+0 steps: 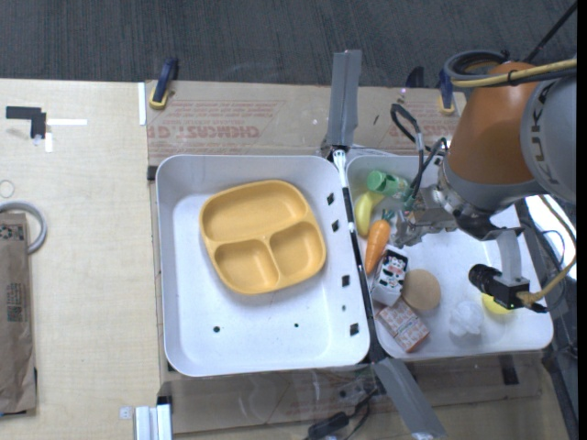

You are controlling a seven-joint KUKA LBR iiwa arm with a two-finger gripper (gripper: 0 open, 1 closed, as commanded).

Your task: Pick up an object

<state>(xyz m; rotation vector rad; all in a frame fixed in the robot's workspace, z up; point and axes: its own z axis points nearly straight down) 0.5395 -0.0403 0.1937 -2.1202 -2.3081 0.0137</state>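
Two bins are sitting side by side. One yellow tray [263,236] is lying in the left bin [183,337]. In the right bin [532,337], one carrot [376,243], one green bottle [387,183], one brown ball [422,291] and two small boxes are lying. The gripper [413,223] is hovering at the carrot's three o'clock; whether it is clenched, I cannot tell.

The left bin [183,337] has open floor along its near side and left edge; only the yellow divided plate [263,236] takes up its middle. The right bin [532,337] is crowded along its left wall: a green thing [385,183], a carrot [376,244], a small printed box [392,275], a brown ball [422,291] and a packet [404,326] lie close together. The arm [500,136] overhangs its far right part.
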